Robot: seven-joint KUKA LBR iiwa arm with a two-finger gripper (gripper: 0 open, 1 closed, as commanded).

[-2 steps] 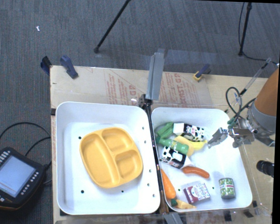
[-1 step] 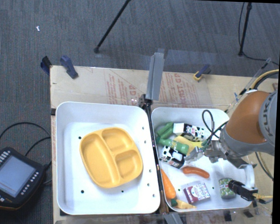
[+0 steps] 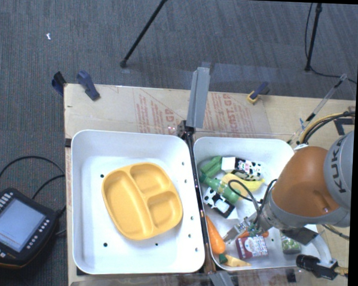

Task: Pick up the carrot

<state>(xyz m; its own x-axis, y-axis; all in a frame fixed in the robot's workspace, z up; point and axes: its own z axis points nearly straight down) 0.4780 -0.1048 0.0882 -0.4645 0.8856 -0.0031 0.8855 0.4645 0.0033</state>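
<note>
Carrot still down in the right bin, and the pick isn't made yet!

Camera view: the carrot [image 3: 215,236] lies against the left wall of the right bin [image 3: 286,146], near the front, tip pointing toward the back, nothing lifting it. The gripper [image 3: 239,229] is low, just to the carrot's right, next to a red packet [image 3: 252,246]; whether its fingers are apart or together I cannot tell from this angle. By my read the approach is close, but closing on the carrot and lifting it are both left to do. Counting up: one carrot, two white bins, one yellow divided plate [image 3: 142,199] alone in the left bin [image 3: 85,164], one banana [image 3: 244,184], two cow-patterned toys, some green items I can't separate cleanly.
</note>
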